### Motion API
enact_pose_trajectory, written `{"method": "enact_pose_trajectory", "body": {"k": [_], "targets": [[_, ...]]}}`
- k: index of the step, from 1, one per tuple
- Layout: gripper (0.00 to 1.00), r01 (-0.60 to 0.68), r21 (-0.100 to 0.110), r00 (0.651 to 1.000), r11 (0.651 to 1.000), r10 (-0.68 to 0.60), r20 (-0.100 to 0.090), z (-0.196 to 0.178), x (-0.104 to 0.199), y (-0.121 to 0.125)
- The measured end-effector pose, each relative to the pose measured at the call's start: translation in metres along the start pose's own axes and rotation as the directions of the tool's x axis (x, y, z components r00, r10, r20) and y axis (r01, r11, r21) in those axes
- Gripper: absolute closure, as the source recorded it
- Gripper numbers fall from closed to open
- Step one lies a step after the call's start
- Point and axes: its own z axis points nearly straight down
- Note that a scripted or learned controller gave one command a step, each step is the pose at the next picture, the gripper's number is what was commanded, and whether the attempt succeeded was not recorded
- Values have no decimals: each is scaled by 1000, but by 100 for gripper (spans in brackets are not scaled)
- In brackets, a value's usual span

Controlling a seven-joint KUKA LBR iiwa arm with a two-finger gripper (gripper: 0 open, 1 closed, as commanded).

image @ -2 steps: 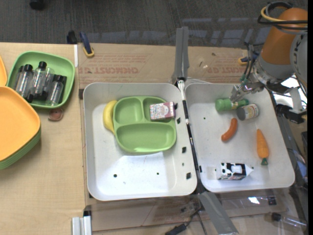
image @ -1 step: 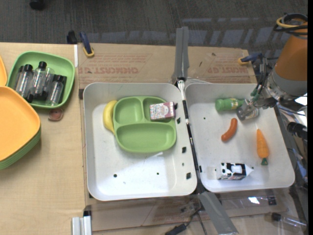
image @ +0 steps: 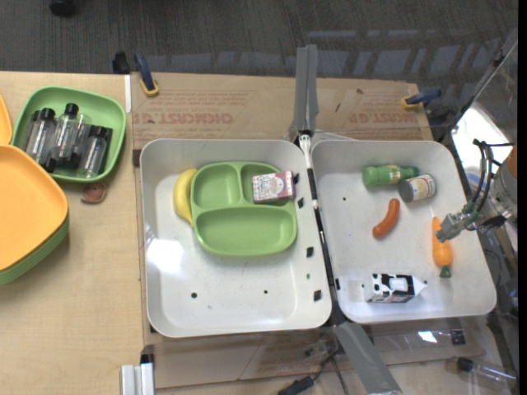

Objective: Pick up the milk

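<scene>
While the gripper [image: 445, 230] hangs at the right bin's [image: 354, 303] right edge, its grip state impossible to tell, carrot [image: 442, 249] just beneath it, milk carton [image: 394, 288] lying lower left, sausage [image: 385, 218] to its left.

black-and-white milk carton [image: 394, 287] lies on its side in right bin [image: 346, 220].

Divided tray [image: 244, 230] and carton [image: 272, 187] in left bin [image: 165, 303], milk carton [image: 394, 288] near right bin's [image: 469, 299] front, sausage [image: 385, 218], bottle [image: 389, 174], can [image: 417, 188] behind, carrot [image: 442, 245] right
</scene>
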Motion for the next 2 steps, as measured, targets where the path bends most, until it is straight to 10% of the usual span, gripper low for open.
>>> {"method": "enact_pose_trajectory", "body": {"k": [1, 2], "targets": [[100, -270, 1, 963, 963, 270, 1, 69, -10, 97], [100, -204, 1, 979, 979, 204, 1, 3, 38, 90]]}}
